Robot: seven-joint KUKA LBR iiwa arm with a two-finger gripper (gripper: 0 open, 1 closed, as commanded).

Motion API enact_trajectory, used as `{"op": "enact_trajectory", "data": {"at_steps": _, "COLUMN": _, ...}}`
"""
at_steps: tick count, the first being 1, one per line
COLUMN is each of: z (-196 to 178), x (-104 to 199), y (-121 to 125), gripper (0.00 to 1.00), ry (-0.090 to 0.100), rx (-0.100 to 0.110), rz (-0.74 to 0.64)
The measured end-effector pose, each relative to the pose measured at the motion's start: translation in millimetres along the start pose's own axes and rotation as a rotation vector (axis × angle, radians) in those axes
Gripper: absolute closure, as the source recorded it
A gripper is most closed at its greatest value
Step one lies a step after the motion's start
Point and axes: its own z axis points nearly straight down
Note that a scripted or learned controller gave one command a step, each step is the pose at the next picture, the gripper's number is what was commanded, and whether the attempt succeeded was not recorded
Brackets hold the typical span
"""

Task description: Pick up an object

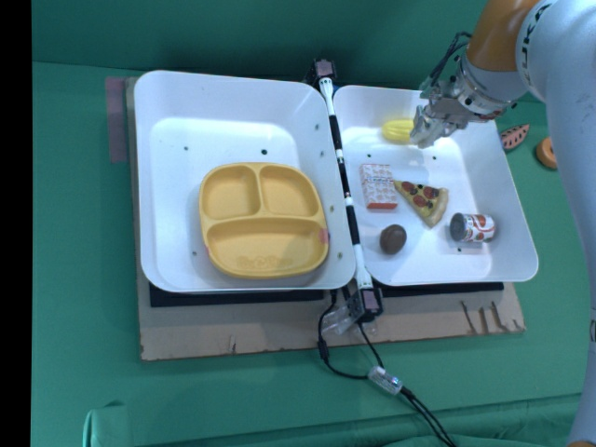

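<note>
gripper hovering just right of yellow toy, probably lining up grab (fingers: can't tell). pizza slice sits well below toy, untouched.

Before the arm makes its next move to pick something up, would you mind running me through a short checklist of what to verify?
1. Gripper over the right bin: ok, it sits above the far end.
2. Target nearby: ok, the yellow object lies just beside the gripper.
3. Object already held: cannot tell.
4. Other items clear of the target: ok, the carton, pizza slice, can and brown ball lie nearer the camera, apart from it.
5. Left bin out of the way: ok, it holds the yellow divided plate, away from the arm.
</note>
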Motion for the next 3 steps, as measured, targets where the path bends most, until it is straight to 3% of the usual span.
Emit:
{"op": "enact_trajectory", "data": {"at_steps": 1, "z": 0.1, "x": 0.0, "y": -0.1, "gripper": 0.00, "ry": 0.000, "rx": 0.001, "rz": 0.000}}
{"op": "enact_trajectory", "data": {"at_steps": 2, "z": 21.4, "x": 8.8, "y": 31.5, "gripper": 0.00, "ry": 0.003, "rx": 0.095, "rz": -0.009}}
{"op": "enact_trajectory", "data": {"at_steps": 3, "z": 5.0, "x": 6.8, "y": 33.3, "gripper": 1.00, "ry": -0.002, "rx": 0.091, "rz": -0.002}}
